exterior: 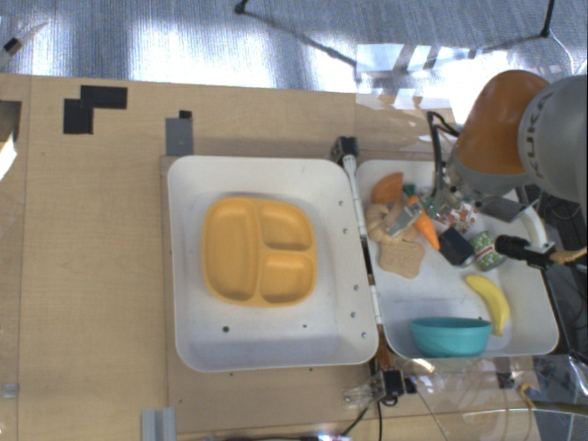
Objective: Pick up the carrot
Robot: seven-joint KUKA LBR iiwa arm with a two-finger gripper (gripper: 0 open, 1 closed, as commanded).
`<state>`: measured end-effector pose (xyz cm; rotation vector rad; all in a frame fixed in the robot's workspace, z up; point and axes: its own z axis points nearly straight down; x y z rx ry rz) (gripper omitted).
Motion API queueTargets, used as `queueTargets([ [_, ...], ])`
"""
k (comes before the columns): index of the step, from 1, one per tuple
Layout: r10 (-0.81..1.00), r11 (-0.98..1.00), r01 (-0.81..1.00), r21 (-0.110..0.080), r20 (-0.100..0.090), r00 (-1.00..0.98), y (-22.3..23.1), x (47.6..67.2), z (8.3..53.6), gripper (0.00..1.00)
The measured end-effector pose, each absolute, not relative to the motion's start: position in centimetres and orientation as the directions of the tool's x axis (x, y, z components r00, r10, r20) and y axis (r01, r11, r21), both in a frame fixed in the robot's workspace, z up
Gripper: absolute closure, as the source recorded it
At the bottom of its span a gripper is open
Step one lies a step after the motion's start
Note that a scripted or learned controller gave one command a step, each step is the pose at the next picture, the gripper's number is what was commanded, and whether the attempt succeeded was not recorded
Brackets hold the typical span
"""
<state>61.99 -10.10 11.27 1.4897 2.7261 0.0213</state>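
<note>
Orange tapered carrot [428,231] beside flat tan cracker [401,259].

A single fixed camera is mounted above the light wooden bench [92,292] and looks down at a slant. The far edge of the bench lies toward the top of the frame, with grey ribbed flooring [184,26] visible beyond it; the near edge runs off the bottom. The camera stands back far enough to take in both shallow white plastic bins whole: the left bin [197,329] sits near the frame centre, and the right bin [533,333] lies toward the right edge. The grey arm with the orange band [501,122] enters from the right side of the frame, over the far right corner of the right bin.
</note>
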Motion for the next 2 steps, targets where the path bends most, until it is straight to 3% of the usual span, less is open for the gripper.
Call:
queueTargets([
  [1, 0.964, 0.266, 0.963, 0.038, -0.015, -0.266, -10.8, 62.5, 10.0, 0.00],
  [2, 0.962, 0.272, 0.961, 0.047, -0.022, -0.272, -10.8, 62.9, 11.5, 1.00],
])
